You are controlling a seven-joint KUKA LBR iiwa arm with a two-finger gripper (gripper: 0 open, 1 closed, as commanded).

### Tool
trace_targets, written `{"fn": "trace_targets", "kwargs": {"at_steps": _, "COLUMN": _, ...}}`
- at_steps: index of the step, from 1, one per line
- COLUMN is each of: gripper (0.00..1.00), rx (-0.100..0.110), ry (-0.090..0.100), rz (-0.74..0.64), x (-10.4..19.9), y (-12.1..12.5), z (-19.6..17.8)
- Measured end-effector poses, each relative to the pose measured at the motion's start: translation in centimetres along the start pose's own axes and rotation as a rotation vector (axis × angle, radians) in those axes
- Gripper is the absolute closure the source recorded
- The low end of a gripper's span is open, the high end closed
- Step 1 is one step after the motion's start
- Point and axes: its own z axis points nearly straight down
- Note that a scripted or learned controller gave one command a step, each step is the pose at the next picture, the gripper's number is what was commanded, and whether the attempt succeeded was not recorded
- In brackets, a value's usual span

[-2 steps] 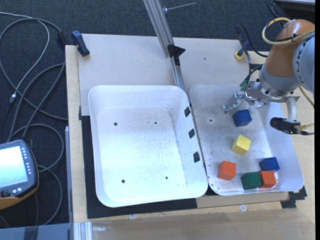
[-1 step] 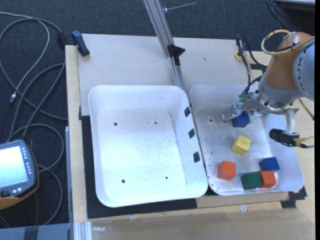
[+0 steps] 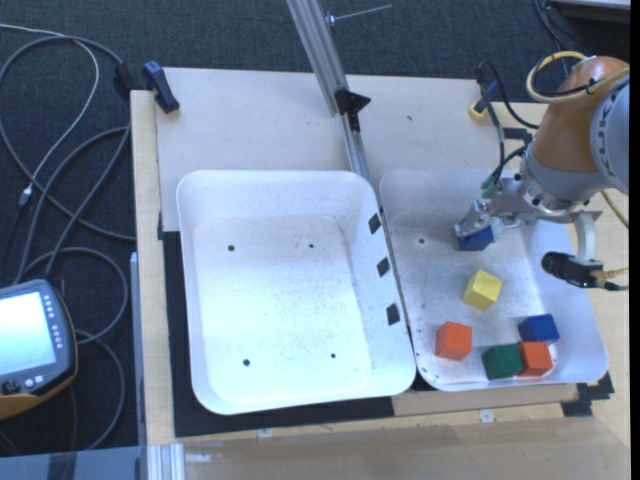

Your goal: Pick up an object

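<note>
Camera view: end effector (image 3: 478,220) low in the right bin (image 3: 420,298), toward 12 o'clock, seemingly clenched on a blue block (image 3: 475,235). Grasp apparently made; lift clear remaining. Other blocks clustered toward 5 o'clock.

The arm (image 3: 590,118) is cut off by the right edge, above the right bin (image 3: 590,363). Whether the gripper (image 3: 478,223) actually grips the blue block (image 3: 474,236) is perhaps unclear; its fingertips are too small.
</note>
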Motion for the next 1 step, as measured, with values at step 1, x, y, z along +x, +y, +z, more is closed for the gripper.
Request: {"fn": "trace_targets", "kwargs": {"at_steps": 1, "gripper": 1.0, "rx": 0.002, "ry": 0.004, "rz": -0.007, "x": 6.66, "y": -0.59, "z": -2.88}}
